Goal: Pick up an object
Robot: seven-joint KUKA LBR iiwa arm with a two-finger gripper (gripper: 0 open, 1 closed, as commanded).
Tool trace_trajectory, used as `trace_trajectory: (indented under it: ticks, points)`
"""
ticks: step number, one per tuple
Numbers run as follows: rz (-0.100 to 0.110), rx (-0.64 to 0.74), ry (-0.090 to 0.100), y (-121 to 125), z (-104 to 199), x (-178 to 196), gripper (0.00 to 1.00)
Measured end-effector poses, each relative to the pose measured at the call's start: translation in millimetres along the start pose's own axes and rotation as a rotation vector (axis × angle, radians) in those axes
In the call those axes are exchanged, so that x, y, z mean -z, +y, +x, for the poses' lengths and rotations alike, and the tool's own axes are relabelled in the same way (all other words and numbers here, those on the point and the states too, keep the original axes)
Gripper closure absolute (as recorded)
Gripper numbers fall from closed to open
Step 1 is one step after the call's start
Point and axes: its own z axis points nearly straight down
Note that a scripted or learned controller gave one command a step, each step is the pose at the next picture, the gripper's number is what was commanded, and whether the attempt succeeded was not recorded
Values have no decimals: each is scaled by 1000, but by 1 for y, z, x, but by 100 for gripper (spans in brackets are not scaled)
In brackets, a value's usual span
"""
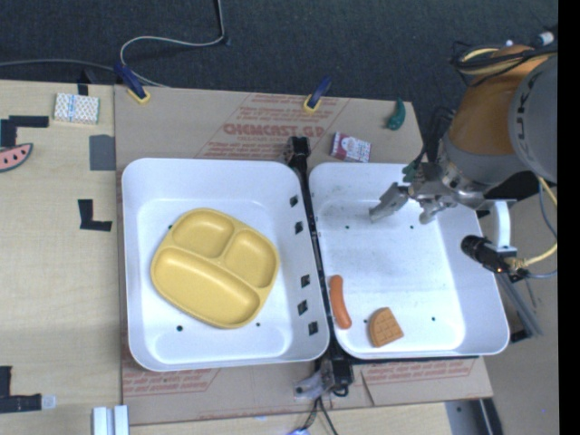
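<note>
camera view, read from left to right: the left bin (136,270) holds a yellow divided plate (215,266), and the right bin (471,333) holds an orange sausage-shaped piece (339,301) and a tan bread-like piece (384,327) near its front edge. the gripper (406,204) hangs over the right bin's rear part, jaws spread apart with nothing between them. nothing looks lifted yet, so the pick is not yet done. both candidate pieces lie well apart from the jaws, toward the front wall, with the sausage-shaped piece nearer the bins' shared divider.
</note>
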Motion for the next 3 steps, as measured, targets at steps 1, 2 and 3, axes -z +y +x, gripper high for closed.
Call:
trace_trajectory:
  ticks: [1, 2, 3]
  points:
    - [-1, -1, 0, -58, -7, -104, 0]
    - [-7, -2, -2, -98, 27, -104, 0]
    - [-7, -3, -4, -98, 27, -94, 100]
